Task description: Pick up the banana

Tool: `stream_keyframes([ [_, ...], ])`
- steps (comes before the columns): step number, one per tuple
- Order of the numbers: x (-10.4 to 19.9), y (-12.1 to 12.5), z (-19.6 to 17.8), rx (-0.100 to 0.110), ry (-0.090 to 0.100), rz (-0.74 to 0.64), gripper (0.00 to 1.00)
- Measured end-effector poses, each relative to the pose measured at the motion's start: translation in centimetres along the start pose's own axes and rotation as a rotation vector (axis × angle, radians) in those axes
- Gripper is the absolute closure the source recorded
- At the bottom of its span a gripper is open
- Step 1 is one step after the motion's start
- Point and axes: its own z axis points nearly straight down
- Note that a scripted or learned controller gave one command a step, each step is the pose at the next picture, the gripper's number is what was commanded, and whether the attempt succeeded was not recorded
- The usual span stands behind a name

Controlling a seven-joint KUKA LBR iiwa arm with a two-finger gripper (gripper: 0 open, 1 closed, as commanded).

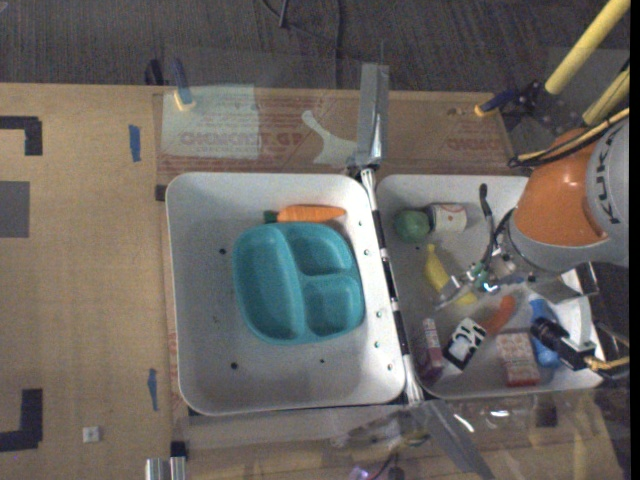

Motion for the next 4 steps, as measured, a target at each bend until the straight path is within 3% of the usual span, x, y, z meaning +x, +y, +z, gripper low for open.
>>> stream_keyframes([
  [1, -0.2, 0.0, -0.9, -0.001, -0.001, 0.004, 1.0],
  [2, -0.3, 0.0, -1.8, -0.003, -0.003, 0.006, 1.0],
  [3, 3.3, -1.2, -3.7, 0.003, 0.003, -0.134, 1.0],
  [4, 6.2, 4.2, -14.4, 0.0, 0.0, -0.149, 1.0],
])
